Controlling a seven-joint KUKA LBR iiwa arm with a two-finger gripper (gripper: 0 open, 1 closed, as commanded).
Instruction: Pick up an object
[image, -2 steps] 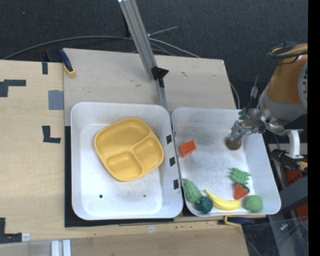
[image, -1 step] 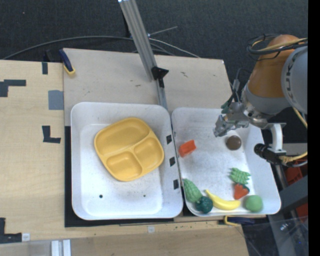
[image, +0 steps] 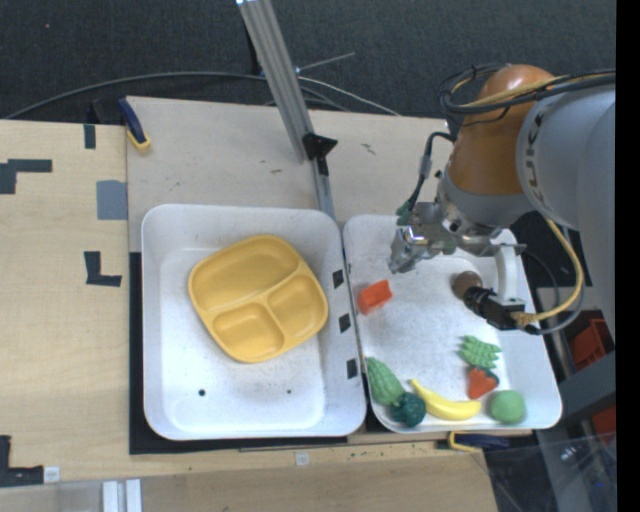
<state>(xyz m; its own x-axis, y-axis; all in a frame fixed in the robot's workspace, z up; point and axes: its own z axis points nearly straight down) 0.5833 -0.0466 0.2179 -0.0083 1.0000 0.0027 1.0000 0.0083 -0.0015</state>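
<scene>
My gripper (image: 403, 254) hangs over the upper part of the right bin (image: 440, 330), its fingers pointing down and close together with nothing seen between them. An orange block (image: 375, 296) lies just below and left of the fingertips, apart from them. Along the bin's front edge lie a green vegetable (image: 383, 379), a dark green piece (image: 408, 409), a yellow banana (image: 445, 403), a red strawberry (image: 482, 381), a light green leafy piece (image: 480, 351) and a green lime (image: 508, 406).
The left bin (image: 175, 400) holds a yellow divided plate (image: 258, 297). A metal pole (image: 285, 80) slants over the bench behind the bins. The arm's grey and orange wrist (image: 500, 130) fills the upper right, with a black cable beside the right bin.
</scene>
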